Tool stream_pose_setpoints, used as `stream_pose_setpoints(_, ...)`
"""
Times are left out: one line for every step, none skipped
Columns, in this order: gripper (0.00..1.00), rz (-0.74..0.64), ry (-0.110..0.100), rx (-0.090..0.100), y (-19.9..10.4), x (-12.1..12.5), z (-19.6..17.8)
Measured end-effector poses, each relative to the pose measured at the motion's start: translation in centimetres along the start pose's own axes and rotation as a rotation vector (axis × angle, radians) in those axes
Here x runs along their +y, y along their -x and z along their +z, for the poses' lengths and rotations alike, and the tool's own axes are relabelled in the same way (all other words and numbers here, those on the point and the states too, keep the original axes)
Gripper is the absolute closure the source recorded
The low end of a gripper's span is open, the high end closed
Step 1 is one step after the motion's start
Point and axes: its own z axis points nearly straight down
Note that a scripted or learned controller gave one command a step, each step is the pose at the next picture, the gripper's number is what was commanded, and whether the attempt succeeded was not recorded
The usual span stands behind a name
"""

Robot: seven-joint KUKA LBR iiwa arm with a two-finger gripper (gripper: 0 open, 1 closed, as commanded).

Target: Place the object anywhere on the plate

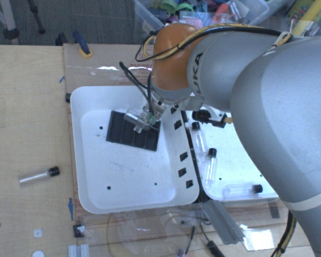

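The grey arm [257, 90] reaches in from the right, its orange band [174, 55] above the left bin [91, 186], with the gripper [144, 119] low over the upper middle of that bin. The gripper sits directly above the right end of a black ribbed plate [129, 131] that lies flat on the bin floor, tilted slightly. A small pale and greenish bit shows at the fingertips, but it is too small and blurred to identify; cannot tell whether the hand is clenched, released, or grasping anything, nor whether it touches the plate. Right bin [230, 194]: three clear vials with black caps, one upright-lying near the divider [208, 162], one beside it [197, 135], one along the lower edge [241, 190]. Another capped vial [38, 175] lies on the wooden bench [21, 100], left of the bins.
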Motion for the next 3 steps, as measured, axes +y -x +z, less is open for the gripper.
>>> stream_pose_setpoints(1.0,-0.786,0.001,-0.009,0.0,0.3,-0.1)
stream_pose_setpoints(1.0,-1.133,0.003,-0.01,-4.6,1.8,-0.3)
stream_pose_setpoints(1.0,-1.438,0.004,0.004,-4.4,6.5,-12.7)
